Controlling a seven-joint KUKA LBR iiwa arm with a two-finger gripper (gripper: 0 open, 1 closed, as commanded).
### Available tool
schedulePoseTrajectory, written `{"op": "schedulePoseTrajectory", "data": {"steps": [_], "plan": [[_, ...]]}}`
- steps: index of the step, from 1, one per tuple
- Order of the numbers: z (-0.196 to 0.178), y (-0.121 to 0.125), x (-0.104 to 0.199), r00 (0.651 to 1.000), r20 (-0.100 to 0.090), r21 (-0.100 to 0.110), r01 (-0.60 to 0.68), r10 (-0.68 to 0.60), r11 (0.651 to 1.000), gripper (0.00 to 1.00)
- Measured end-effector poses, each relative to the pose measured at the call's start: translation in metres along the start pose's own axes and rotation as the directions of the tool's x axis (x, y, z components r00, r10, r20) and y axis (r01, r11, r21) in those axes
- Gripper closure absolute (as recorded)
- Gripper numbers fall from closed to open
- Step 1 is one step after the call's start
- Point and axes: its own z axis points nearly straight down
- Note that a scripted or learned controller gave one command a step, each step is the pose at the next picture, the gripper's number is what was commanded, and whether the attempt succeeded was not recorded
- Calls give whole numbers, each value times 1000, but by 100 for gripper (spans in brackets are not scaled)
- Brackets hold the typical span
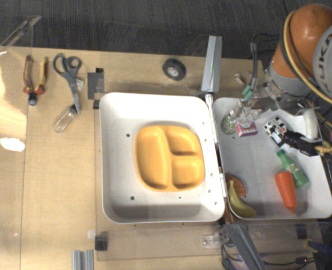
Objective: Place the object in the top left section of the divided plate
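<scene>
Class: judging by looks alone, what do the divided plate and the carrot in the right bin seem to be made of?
Divided plate: probably moulded plastic, matte yellow, with soft rounded ridges and faint sheen. Carrot: likely a plastic toy, its orange uniform and smooth; real cannot be ruled out.

Arm (314, 44): grey-white casing, rounded orange joint at far right
Marking: dark "KUKA" letters on the pale shell
Cables: yellow hose looping round the orange dome, black leads below
Pincer (245, 103): slim metallic, green-tinted parts

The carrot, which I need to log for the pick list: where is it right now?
The carrot lies in the right bin, near its front right corner, just below the green bottle and to the right of the banana.
</scene>
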Motion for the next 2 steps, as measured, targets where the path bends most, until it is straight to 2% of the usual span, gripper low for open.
{"op": "schedulePoseTrajectory", "data": {"steps": [1, 2], "plan": [[49, -2, 93, 992, -2, 0, 130, -130, 992, 100], [49, -2, 93, 992, -2, -1, 129, -129, 992, 0]]}}
